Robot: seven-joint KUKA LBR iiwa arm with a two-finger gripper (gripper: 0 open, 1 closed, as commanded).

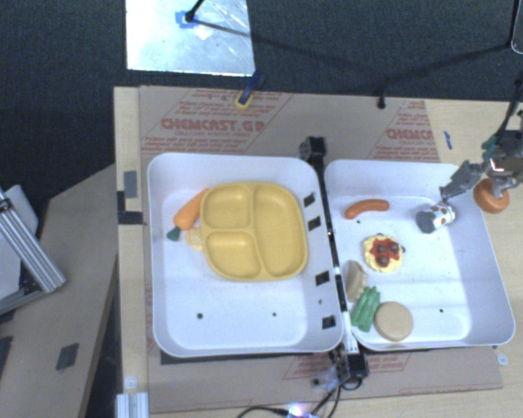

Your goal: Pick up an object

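Bench inventory, seen from above at a slant.

Left bin (161, 259): one yellow divided plate (248, 231) with three compartments, lying flat near the middle. A toy carrot (190, 209) lies against the plate's upper-left edge, orange body with a green tip pointing down-left. A pale scrap sits just below the carrot, too faint to identify.

Right bin (471, 294): an orange-red toy sausage (367, 207) near the upper left; a small round yellow piece with red topping (383, 252) (it looks like a toy pizza or tart) below it; a tan, oblong item (355, 279) by the bin's left wall; a green piece (365, 309) just beneath that, touching a round beige bun-like disc (393, 320) at its right. Near the upper right lies a small grey-and-white object (435, 219) with a speck of yellow.

Arm: the gripper (454, 187) comes in from the right over the bin's upper-right corner, its tip just above the grey-and-white object. Whether the fingers are spread or closed cannot be told at this size, and nothing is visibly held between them. An orange rounded part (492, 198) shows just behind the gripper, probably belonging to the arm.

Beyond the bins: printed cardboard sheet (213, 122) under both, and a shiny square panel (190, 23) on the dark floor.
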